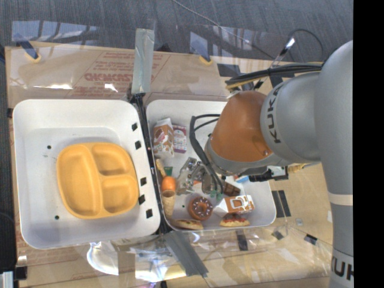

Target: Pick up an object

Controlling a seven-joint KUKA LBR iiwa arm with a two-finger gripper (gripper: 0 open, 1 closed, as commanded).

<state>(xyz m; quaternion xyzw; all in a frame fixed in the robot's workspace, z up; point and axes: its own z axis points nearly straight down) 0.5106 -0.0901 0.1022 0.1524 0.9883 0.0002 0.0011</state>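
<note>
1. The task looks not yet done: the gripper is low inside the right bin, among the small objects, and I see nothing lifted above the bin.
2. How the tool stands I cannot tell, because the metal parts at the wrist are mixed with the clutter under them.
3. What is left, in my judgement: to close on one object and raise it out of the bin.
4. The right bin holds the possible objects: a snack packet near the far side, an orange ball at the left wall, a chocolate donut, a white and orange toy, and a flat pastry at the near wall.
5. The left bin holds a yellow divided tray with three compartments, and nothing lies in them.
</note>
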